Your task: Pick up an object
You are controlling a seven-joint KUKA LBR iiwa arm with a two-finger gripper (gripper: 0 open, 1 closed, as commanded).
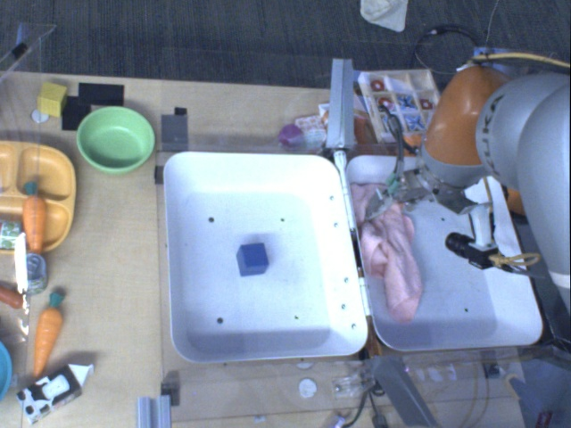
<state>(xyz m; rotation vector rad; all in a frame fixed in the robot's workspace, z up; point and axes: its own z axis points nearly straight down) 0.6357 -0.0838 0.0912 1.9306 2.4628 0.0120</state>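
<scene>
A pink cloth [393,255] lies crumpled along the left side of the right bin [482,324]. My gripper [390,196] reaches down at the cloth's upper end, close to the bin's back left corner, with the grey arm and its orange band behind it. The fingertips sit against the top of the cloth. A small blue cube [252,258] rests alone near the middle of the left bin [205,328].
A green bowl [115,138], a yellow divided tray [36,194] and toy carrots [46,328] sit on the bench to the left of the bins. Packets and a purple item [290,134] lie behind the bins. A black cable connector [473,249] hangs over the right bin.
</scene>
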